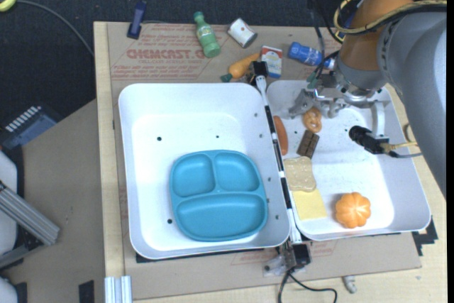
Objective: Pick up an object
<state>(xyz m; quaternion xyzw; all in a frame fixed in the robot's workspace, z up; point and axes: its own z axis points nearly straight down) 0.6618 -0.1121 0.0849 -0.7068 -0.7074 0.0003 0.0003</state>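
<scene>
1. Camera view, arm: the grey arm reaches in from the right above the right white bin. Its orange band sits over the bin's far edge, and the wrist points steeply down.
2. The end effector hangs low over the far-left corner of the right bin. I cannot tell whether it is apart or together.
3. A small brown round piece lies on the bin floor just beside the end effector's tip, on the near side. I cannot tell whether they touch, and it is not visibly gripped.
4. A dark brown rectangular bar lies just nearer than it. A red-orange sausage-shaped piece lies along the bin's left wall.
5. Toward the near-left corner lie a beige bread-like slice and a pale yellow square slice, touching. A ribbed orange round fruit sits by the near edge.
6. The left white bin holds a blue three-compartment plate toward its near edge.
7. On the table, along its far edge, lie a green bottle, a white can and a blue crumpled can.
</scene>
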